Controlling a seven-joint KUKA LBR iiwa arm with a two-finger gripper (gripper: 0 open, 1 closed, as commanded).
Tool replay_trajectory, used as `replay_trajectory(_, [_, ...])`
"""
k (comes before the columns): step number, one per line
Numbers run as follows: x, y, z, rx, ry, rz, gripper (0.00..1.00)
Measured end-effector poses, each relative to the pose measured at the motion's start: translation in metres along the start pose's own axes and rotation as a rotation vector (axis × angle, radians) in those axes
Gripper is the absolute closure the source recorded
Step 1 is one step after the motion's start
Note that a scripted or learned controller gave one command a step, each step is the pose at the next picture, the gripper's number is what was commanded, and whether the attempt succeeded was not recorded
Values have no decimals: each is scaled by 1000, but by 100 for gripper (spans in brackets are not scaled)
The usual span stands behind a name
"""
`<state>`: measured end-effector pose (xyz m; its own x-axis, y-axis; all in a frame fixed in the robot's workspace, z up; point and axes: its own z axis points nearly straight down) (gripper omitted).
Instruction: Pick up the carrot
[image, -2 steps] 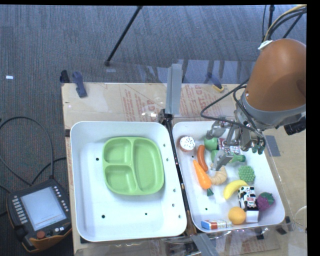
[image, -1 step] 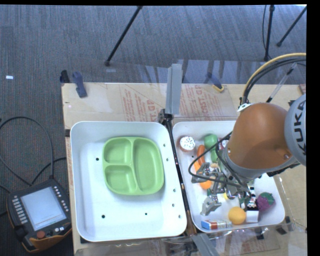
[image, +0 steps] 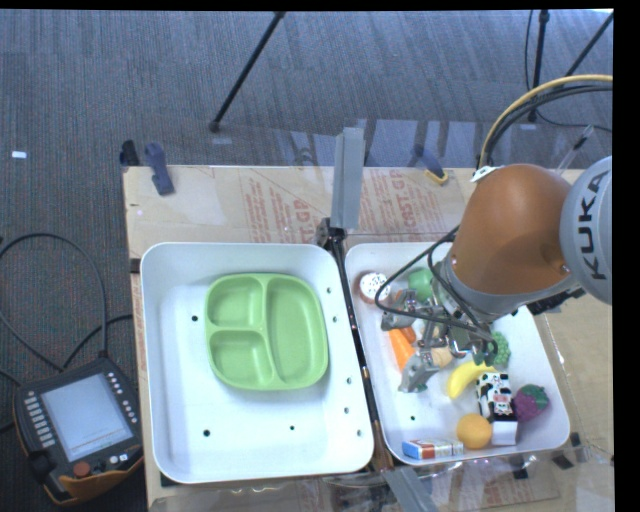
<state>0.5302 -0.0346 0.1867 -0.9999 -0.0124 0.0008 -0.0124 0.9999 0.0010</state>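
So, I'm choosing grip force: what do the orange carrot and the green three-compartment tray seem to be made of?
The orange carrot looks like smooth moulded plastic, a toy judging by its even colour. The green three-compartment tray looks like matte plastic, with rounded moulded dividers.

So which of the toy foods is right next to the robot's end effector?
The carrot, the orange stick lying in the right bin just left of the end effector. The banana, the round orange and the purple one lie farther toward the right.
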Motion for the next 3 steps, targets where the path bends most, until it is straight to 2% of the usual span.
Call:
replay_trajectory(1, [-26,-45,41,-1,1,-182,0])
replay_trajectory(2, [-4,-47,101,-2,4,-43,0])
replay_trajectory(3, [-6,-47,90,-3,0,-44,100])
